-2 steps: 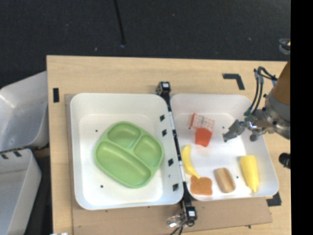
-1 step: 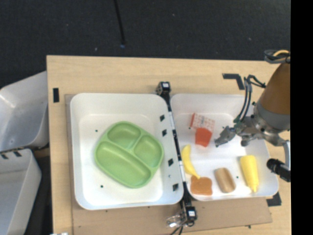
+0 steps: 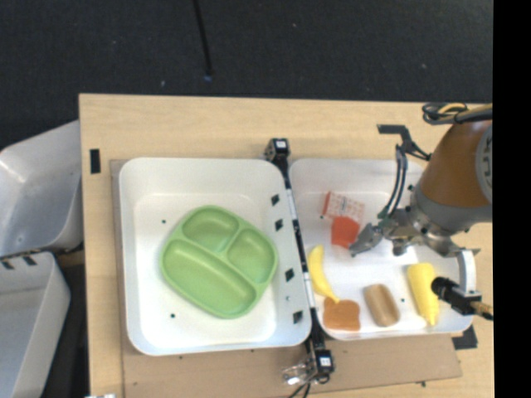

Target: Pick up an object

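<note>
The right white bin (image 3: pixel 377 174) holds several toy foods. A red-orange piece with a white printed wrapper (image 3: pixel 343 224) lies near the middle. At the left wall is a small banana (image 3: pixel 319 274). Along the front edge sit an orange toast slice (image 3: pixel 342 314), a brown bread roll (image 3: pixel 382 304) and a yellow piece (image 3: pixel 423 293). My gripper (image 3: pixel 383 240) hangs low over the bin, just right of the red-orange piece and above the roll, under the orange-banded wrist (image 3: pixel 452 172). Nothing can be seen in its grasp.
The left white bin (image 3: pixel 141 189) carries a green divided plate (image 3: pixel 220 259). Black clips run along the seam between the bins (image 3: pixel 289 247). A black cable hangs by the arm at the right bin's back edge (image 3: pixel 402 152). The wooden bench (image 3: pixel 182 127) surrounds both bins.
</note>
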Tool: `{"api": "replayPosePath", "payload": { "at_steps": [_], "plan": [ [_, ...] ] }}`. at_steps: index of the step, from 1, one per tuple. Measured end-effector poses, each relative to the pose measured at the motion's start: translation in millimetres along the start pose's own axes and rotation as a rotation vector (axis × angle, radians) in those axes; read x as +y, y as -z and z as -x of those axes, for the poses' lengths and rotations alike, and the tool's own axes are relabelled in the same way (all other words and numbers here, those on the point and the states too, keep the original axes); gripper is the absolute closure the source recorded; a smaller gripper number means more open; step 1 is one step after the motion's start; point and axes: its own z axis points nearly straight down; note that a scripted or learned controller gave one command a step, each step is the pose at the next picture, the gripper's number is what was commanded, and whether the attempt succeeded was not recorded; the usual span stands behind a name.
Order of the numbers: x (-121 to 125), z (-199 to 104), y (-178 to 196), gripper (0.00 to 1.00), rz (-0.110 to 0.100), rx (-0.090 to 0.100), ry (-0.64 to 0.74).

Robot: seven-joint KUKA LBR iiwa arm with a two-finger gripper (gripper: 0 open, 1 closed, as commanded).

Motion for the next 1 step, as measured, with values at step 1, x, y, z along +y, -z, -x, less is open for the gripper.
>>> {"api": "replayPosePath", "payload": {
  "at_steps": [1],
  "plan": [
    [1.2,1.8,14.3,1.0,0.007,-0.002,-0.007]
  ]
}}
